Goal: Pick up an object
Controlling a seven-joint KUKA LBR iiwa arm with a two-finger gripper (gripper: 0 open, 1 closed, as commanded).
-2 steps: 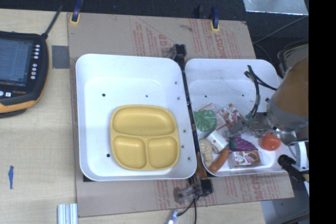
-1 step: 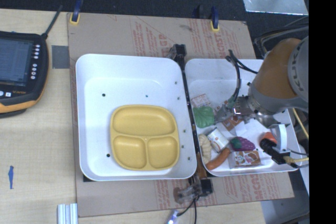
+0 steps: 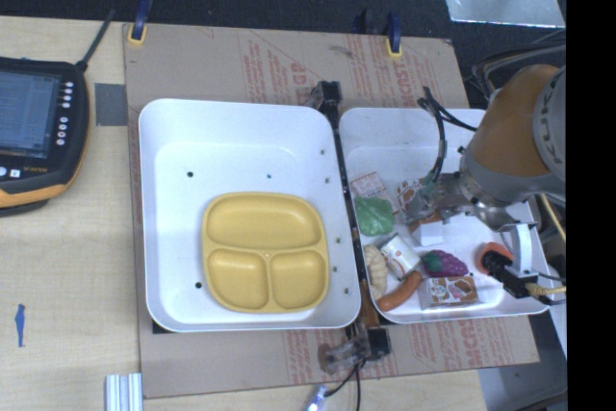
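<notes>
The arm (image 3: 515,125) comes in from the right edge of the camera view, its broad orange band uppermost and the grey wrist section below it, angled down and to the left. A black cable loops along its upper left side. The claw (image 3: 423,207) sits low at the end of the wrist — a dark, compact assembly pointing left and downward. Its tips are too small and dark to read.
</notes>
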